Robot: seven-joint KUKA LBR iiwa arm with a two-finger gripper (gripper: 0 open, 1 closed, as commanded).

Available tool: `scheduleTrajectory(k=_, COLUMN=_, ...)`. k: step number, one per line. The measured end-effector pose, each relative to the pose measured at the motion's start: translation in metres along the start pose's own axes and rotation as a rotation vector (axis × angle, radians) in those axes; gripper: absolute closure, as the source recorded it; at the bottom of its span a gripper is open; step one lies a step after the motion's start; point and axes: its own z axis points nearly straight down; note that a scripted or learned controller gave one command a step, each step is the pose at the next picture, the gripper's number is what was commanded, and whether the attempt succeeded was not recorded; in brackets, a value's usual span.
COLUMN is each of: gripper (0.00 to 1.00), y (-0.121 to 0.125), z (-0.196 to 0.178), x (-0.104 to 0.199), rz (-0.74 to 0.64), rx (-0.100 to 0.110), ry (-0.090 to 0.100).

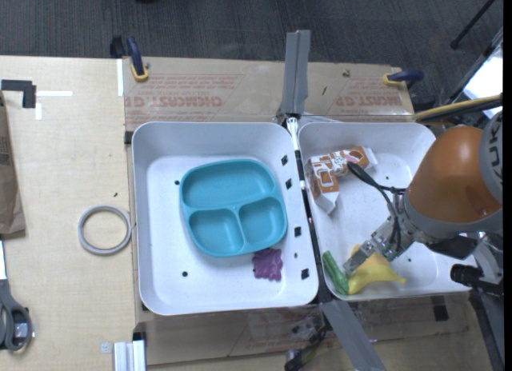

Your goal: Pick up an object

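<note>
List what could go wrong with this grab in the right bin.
The gripper is low over the yellow banana-like toy, which lies against a green item, so it may nudge or catch both. Both sit near the right bin's front wall, so the fingers might hit it.

Two white bins sit side by side on the bench. The left bin holds a blue divided tray, with a purple grape bunch just beside its near corner. In the right bin the claw is low at the near wall, right at a yellow banana. A green pepper lies touching the banana, and a snack box lies farther back. A grey tape ring rests on the bench left of the bins.
</note>
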Motion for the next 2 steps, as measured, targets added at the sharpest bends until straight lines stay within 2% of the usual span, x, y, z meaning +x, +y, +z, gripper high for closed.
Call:
scheduleTrajectory(k=1, gripper=0.0, y=0.068, z=-0.001, x=-0.037, rz=-0.018, rx=-0.001, ry=-0.003)
scheduleTrajectory(k=2, gripper=0.0, y=0.127, z=0.004, x=-0.092, rz=0.317, rx=0.018, ry=0.01)
